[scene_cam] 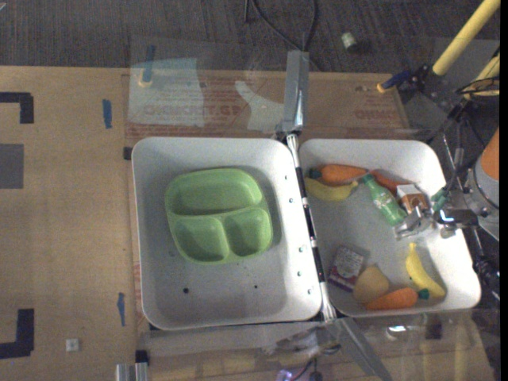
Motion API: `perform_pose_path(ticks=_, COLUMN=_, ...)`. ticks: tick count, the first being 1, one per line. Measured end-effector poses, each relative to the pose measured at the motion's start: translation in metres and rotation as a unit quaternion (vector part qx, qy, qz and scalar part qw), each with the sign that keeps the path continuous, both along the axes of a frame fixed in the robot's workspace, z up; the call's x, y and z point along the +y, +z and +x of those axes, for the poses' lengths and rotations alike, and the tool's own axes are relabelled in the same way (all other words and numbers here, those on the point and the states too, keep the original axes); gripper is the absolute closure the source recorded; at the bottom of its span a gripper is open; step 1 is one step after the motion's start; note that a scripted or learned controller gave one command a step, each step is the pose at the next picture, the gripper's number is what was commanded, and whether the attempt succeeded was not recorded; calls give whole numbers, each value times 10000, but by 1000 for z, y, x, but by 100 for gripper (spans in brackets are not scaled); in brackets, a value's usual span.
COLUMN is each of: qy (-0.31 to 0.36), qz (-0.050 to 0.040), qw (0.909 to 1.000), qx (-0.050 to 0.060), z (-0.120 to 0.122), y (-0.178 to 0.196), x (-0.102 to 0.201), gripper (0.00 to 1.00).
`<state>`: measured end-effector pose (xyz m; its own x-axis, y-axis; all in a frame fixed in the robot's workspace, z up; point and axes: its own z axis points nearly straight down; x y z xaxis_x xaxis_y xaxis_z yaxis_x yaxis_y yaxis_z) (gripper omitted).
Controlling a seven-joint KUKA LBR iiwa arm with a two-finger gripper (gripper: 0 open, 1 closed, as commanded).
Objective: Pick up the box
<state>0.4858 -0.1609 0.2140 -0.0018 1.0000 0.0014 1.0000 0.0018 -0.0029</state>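
A small dark purple box lies flat near the front left of the right bin, beside a tan lump. A second small box with an orange and white face rests at the bin's middle right, next to a green bottle. My gripper hangs low over the bin's right side, just below the orange and white box and well to the right of the purple one. Nothing is visibly held in it.
The right bin also holds a carrot and banana at the back left, and a banana and carrot at the front. A green divided plate sits in the left bin.
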Motion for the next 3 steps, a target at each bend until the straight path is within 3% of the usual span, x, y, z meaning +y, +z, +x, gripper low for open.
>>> perform_pose_path(ticks=1, qy=-1294, qz=-6, qw=9916, qx=-21, z=0, y=-112, x=57, gripper=0)
perform_pose_path(ticks=2, qy=-1325, qz=7, qw=9912, qx=-38, z=1, y=-102, x=56, gripper=100)
perform_pose_path(ticks=3, qy=-1325, qz=7, qw=9912, qx=-37, z=1, y=-102, x=56, gripper=0)
